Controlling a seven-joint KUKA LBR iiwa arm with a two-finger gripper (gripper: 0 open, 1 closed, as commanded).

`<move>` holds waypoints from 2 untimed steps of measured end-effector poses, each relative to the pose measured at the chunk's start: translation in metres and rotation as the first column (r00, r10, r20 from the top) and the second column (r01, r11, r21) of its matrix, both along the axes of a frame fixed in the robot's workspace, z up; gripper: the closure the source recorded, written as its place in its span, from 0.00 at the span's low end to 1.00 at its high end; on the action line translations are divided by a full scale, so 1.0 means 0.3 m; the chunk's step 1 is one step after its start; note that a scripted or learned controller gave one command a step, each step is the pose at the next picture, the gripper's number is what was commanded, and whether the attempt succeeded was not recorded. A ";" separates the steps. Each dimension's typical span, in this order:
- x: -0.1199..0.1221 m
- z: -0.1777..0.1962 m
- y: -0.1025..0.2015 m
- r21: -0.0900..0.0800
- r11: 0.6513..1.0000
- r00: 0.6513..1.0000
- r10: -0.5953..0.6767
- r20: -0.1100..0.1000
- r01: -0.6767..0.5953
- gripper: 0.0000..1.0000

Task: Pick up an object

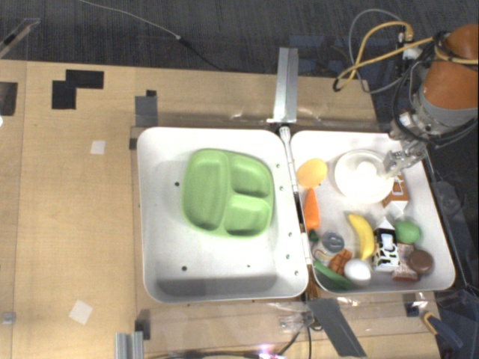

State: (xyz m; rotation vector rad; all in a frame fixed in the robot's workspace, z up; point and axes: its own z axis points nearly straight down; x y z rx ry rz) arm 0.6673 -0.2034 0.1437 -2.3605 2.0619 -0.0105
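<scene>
Gripper (405,155) low over right bin (443,223), far right corner, beside white bowl (362,175). Jaws: cannot tell how far open, nothing seen held. Banana (362,234), carrot (311,209) lie nearer. Green tray (227,191) in left bin (153,223).

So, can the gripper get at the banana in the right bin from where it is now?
Probably yes. The gripper is over the white bowl at the right bin's far side, and the banana lies uncovered on top, though a black-and-white item crowds it.
</scene>
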 end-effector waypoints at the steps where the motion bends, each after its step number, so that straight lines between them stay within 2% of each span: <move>1: 0.012 0.023 0.017 -0.003 0.904 0.904 0.427 -0.002 -0.427 1.00; 2: 0.010 0.068 0.028 -0.002 0.858 0.858 0.514 -0.004 -0.514 1.00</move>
